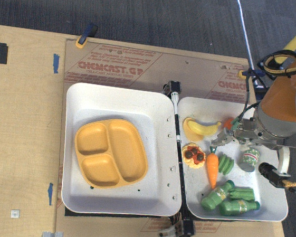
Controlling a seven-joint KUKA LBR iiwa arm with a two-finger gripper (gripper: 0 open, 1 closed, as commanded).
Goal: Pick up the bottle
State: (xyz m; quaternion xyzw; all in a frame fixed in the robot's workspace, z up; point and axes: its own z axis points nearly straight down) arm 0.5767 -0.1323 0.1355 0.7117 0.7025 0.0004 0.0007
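From the overhead camera, the grey metal two-finger gripper (230, 136) hangs over the right shallow white plastic bin (275, 209), whether clenched or released I cannot tell. The green plastic bottle (239, 207) lies on its side near that bin's front edge, at about five o'clock from the gripper, apart from it. An orange plastic carrot (212, 170) lies between them.

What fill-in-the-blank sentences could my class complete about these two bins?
1. The yellow divided tray lies in the ____ bin.
2. The carrot is coloured ____.
3. The banana lies in the ____ bin.
4. The green bottles lie in the same bin as the ____.

Missing words: left; orange; right; carrot
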